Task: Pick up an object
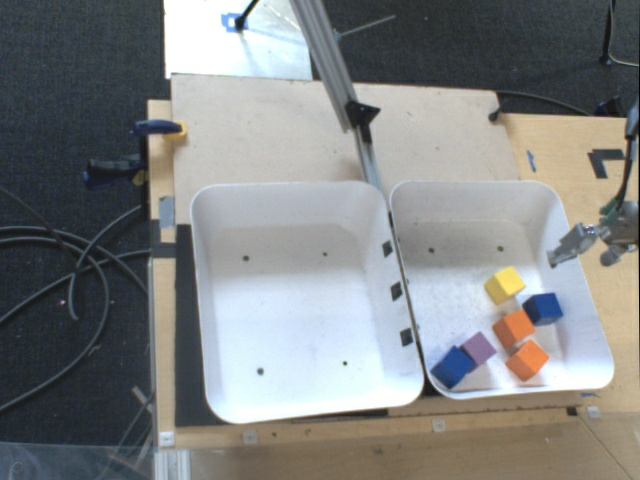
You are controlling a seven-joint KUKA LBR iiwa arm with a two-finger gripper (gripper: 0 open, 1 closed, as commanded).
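Coloured blocks [505, 330] all sit loose in your right bin [470, 208]; gripper [588, 246] at its right rim, fingers spread, nothing picked yet.

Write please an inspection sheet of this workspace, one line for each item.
Surface: wooden bench bearing two shallow white plastic bins, left bin and right bin.
Job's things: in the right bin, a yellow cube, two blue cubes, two orange cubes, a purple cube.
Clutter: nothing seen.
Grippers: gripper at the right bin's right rim; jaws unclear.
Cables: black cables on the floor.
Surroundings: dark carpet, blue clamps.
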